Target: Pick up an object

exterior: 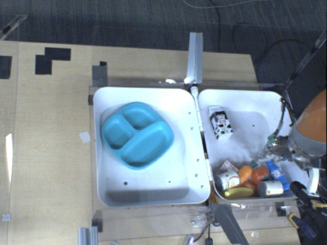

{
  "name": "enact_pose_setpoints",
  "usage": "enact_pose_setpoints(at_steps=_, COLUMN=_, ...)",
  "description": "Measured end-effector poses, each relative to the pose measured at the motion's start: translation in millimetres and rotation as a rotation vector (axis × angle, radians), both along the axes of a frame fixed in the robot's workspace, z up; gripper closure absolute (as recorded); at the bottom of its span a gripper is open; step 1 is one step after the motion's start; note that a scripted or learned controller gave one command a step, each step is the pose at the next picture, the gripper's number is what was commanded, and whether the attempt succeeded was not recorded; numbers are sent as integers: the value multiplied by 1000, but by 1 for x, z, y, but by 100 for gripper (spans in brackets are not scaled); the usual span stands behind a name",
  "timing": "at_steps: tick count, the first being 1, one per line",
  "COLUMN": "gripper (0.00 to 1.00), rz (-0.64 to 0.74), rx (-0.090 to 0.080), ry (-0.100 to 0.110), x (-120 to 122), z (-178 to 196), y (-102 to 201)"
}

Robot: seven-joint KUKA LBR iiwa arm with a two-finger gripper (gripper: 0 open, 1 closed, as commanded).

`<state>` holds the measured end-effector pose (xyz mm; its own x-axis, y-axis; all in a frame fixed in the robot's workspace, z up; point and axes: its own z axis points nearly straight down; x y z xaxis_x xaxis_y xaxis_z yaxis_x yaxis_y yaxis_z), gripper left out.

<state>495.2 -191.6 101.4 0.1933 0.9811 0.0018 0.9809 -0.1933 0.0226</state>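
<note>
The right bin (244, 105) holds a small black-and-white cow-print carton (220, 124) near its upper left. Along its front edge lies a heap: a white can (228, 179), an orange fruit (246, 173), a red tomato (260, 173), a yellow banana (238, 192), a grey can (270, 188) and a blue packet (277, 171). My gripper (276, 149) reaches in from the right and hangs low just above the heap's right end, over the blue packet and the tomato. Nothing can be seen held in it.
A blue divided plate (137, 134) lies in the left bin (148, 190). A metal post (195, 55) stands behind the divider between the bins. The arm's orange band (314, 117) overhangs the right bin's right wall. Cables run across the dark floor behind.
</note>
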Motion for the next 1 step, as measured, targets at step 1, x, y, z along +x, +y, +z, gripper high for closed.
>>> enact_pose_setpoints(at_steps=1, gripper=100, rz=-74, rx=2, ry=17, x=-7, z=94, y=37)
